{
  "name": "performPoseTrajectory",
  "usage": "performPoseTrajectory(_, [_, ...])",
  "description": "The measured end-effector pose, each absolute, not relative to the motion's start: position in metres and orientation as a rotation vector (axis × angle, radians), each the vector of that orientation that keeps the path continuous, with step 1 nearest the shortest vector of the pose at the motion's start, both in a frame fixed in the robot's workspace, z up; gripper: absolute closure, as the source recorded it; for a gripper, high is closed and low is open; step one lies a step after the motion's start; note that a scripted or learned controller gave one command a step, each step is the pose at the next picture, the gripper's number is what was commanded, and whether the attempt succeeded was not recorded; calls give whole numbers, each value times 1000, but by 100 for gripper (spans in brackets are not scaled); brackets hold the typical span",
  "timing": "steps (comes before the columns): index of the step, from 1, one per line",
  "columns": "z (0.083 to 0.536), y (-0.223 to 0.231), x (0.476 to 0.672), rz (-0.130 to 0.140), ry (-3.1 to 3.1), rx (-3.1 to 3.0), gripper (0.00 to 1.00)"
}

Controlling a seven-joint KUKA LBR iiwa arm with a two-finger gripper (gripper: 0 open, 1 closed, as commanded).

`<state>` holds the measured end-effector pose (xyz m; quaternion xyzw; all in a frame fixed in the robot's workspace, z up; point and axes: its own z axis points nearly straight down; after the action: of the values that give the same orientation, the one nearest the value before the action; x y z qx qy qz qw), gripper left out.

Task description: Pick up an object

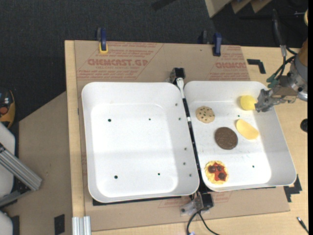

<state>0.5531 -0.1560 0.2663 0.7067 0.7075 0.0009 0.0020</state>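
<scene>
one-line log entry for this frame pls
phase: approach | gripper: at right bin far-right edge, beside yellow ball | grasp: none seen | also in bin: cookie, brown disc

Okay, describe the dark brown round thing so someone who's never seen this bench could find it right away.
Look in the right-hand white bin, near its middle. The dark brown cookie lies flat there, below the pale chocolate-chip cookie and above the small pizza. It is the darkest item in the bin, plain brown, with no topping.
</scene>
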Motion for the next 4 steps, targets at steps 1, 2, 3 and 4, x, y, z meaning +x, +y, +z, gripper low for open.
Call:
performPoseTrajectory(1, [425,-96,604,22,2218,2198,100])
performPoseTrajectory(2, [381,-20,552,-4,2236,2217,100])
performPoseTrajectory(3, [340,38,521,-6,2233,2219,100])
performPoseTrajectory(4, [292,118,542,-6,2235,2217,100])
